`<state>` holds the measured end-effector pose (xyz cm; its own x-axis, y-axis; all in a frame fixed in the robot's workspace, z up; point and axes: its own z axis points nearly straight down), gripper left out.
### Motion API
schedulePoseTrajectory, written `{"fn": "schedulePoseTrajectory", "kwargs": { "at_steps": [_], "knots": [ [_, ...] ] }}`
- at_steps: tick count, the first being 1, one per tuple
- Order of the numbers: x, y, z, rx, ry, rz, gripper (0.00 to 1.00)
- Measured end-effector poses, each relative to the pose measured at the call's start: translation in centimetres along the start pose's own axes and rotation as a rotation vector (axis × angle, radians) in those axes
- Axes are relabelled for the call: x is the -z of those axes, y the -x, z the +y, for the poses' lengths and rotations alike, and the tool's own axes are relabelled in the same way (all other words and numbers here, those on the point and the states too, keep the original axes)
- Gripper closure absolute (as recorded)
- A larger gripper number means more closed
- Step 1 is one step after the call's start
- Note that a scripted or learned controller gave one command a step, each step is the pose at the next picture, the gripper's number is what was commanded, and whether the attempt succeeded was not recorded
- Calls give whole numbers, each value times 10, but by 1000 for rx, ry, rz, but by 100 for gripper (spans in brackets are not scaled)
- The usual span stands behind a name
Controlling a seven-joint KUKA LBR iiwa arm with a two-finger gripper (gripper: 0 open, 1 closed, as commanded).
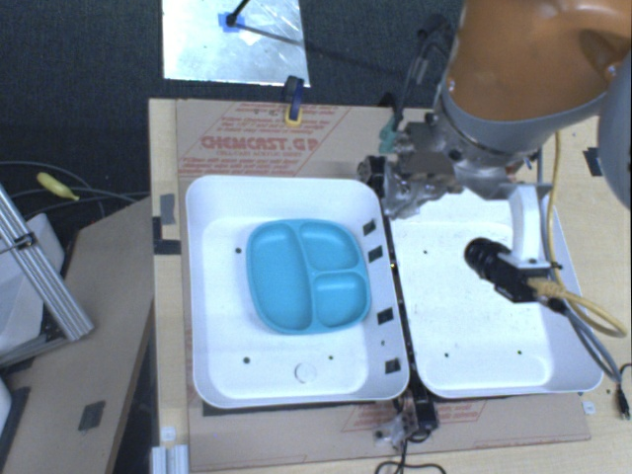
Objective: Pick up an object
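Observation:
A light blue plate with three compartments lies flat in the middle of the left bin. My gripper hangs at the far left corner of the right bin, close to the divider between the bins. It sits to the upper right of the plate and apart from it. The big orange and grey wrist above hides most of the gripper.
A black cylindrical part on a white bracket juts from the arm over the right bin, with a yellow cable trailing right. Black clips line the wall between the bins. Cardboard lies under both bins.

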<state>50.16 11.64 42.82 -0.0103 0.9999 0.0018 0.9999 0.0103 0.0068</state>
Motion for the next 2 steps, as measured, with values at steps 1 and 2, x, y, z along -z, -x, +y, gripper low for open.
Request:
{"fn": "schedulePoseTrajectory", "kwargs": {
  "at_steps": [1,2],
  "knots": [
    [18,-3,-15,-4,-2,0,100],
    [20,33,-15,-12,-3,-1,100]
  ]
}}
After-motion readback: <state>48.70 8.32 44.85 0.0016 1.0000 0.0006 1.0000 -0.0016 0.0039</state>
